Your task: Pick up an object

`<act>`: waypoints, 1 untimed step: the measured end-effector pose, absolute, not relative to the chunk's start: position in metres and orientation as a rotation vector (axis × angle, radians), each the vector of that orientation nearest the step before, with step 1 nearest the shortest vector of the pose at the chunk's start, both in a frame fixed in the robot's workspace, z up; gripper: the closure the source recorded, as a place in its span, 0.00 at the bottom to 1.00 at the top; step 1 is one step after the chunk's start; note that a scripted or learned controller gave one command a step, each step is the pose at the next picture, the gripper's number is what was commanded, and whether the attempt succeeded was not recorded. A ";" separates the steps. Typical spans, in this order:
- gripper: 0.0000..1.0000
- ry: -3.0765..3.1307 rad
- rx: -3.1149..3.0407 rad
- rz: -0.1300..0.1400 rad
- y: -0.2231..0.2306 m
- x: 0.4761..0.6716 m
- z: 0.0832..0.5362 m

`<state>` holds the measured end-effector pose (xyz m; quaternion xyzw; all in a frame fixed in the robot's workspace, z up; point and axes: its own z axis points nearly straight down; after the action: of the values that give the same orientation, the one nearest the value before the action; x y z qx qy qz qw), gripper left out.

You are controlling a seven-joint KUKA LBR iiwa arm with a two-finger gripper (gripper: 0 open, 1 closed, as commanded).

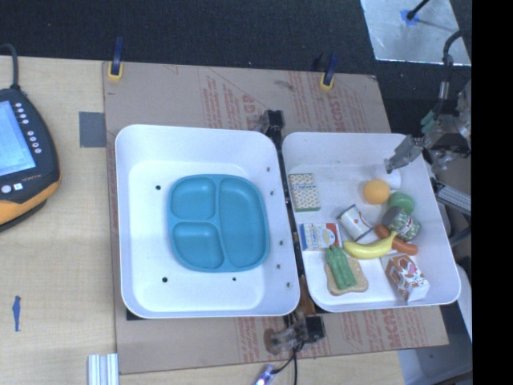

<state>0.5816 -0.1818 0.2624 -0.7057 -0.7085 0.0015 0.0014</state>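
Hovering at right bin's (449, 291) 1 o'clock rim: fingers (398, 160), opening unclear, above orange ball (376, 191). Carton (407, 279) print unreadable.

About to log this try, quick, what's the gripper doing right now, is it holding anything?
Gripper: at the right bin's far right corner, above the orange ball; nothing seen in it, open or closed cannot be told.

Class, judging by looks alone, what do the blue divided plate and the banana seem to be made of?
Blue divided plate: likely moulded plastic, with a smooth matte, even colour and rounded compartment ridges. Banana: probably a plastic toy, uniformly yellow with a slight sheen, though real fruit can't be ruled out.
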 end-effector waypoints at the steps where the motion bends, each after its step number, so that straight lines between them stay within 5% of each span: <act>1: 0.00 -2.224 -2.212 0.008 -0.212 0.623 0.109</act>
<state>0.6229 -0.2116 0.1090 -0.7052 -0.7090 0.0025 0.0024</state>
